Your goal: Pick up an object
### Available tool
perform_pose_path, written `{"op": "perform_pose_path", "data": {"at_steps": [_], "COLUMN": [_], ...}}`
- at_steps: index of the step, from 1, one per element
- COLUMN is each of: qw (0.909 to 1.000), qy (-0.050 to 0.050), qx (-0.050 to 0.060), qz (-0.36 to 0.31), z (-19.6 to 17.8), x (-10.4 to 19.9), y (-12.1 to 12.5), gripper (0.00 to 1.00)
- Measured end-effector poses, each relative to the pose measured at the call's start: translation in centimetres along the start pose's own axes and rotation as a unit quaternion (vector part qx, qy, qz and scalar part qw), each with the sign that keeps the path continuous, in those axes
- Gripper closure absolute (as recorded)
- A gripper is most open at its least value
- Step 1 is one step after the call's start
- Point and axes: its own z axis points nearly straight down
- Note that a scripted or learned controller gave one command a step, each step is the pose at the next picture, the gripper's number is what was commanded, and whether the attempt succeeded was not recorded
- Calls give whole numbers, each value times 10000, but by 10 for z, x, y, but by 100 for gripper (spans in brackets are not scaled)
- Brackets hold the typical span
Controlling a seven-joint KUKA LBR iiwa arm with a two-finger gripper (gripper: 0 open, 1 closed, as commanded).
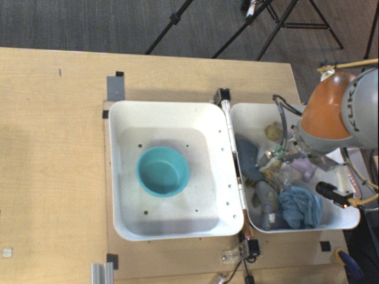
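Two shallow white bins sat side by side on the bench, and the work at this moment belonged to the right bin (349, 220), at the right of the frame, where the clutter lay: a crumpled blue cloth (301, 206) at its lower edge, a pale purple piece (305, 169) just above that, a dark grey-blue object (249, 154) against the left wall, a tan lump (273, 131) near the top, and some greyish bits (265, 197) we could not name. The left bin (172, 114) held a teal bowl (164, 170) alone, well apart from the arm (331, 114). We judged the step to be the reach into the pile, with no object yet singled out or lifted. The gripper (279, 156) hung low over the middle of the right bin, among or just above the clutter, close to the purple piece and the grey-blue object; whether it touched any of them we could not tell. Its own state was likewise hidden from us by blur and the wrist above it, so we could not say how wide it stood or whether it had hold of anything. The next move, in our judgement, called for settling on one item that lay clear of its neighbours, closing on it squarely, and lifting straight up without dragging the cloth along.
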Motion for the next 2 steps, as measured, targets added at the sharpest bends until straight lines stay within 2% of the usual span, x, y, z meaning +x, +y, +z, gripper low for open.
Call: {"op": "perform_pose_path", "data": {"at_steps": [1, 2], "qw": [10000, 9949], "qy": [-9, 23], "qx": [-44, 35], "qz": [-12, -1009], "z": [-12, -94], "x": [0, 6], "y": [4, 97], "gripper": [100, 100]}}
